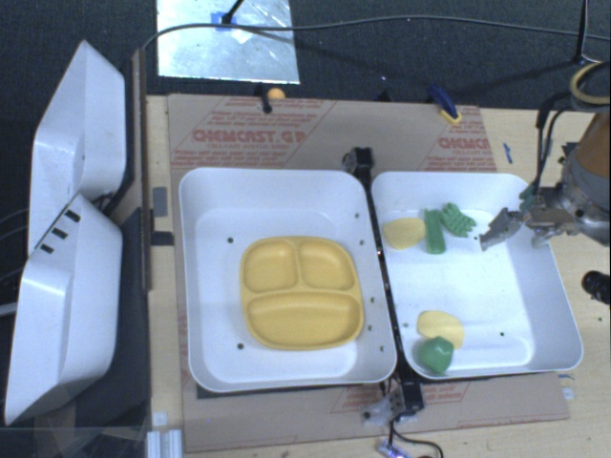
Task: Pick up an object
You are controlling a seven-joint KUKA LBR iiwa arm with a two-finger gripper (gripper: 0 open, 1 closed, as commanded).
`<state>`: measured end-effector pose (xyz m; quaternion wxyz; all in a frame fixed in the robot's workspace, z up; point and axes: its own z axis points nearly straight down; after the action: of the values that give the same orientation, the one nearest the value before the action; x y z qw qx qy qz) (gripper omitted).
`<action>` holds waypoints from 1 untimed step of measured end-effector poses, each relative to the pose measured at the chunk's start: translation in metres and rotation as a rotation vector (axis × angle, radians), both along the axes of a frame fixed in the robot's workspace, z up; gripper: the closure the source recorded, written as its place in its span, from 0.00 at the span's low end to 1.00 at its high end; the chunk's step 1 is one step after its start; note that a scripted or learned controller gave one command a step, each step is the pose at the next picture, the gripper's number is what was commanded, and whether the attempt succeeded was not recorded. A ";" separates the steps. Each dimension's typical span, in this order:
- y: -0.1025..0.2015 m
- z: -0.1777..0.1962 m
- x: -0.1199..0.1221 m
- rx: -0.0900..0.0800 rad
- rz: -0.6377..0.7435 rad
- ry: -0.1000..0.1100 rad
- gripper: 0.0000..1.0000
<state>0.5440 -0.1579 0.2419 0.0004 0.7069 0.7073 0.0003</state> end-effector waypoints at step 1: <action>-0.037 -0.015 0.057 0.000 -0.001 0.001 0.00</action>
<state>0.6008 -0.1945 0.2273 0.0000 0.7072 0.7070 -0.0003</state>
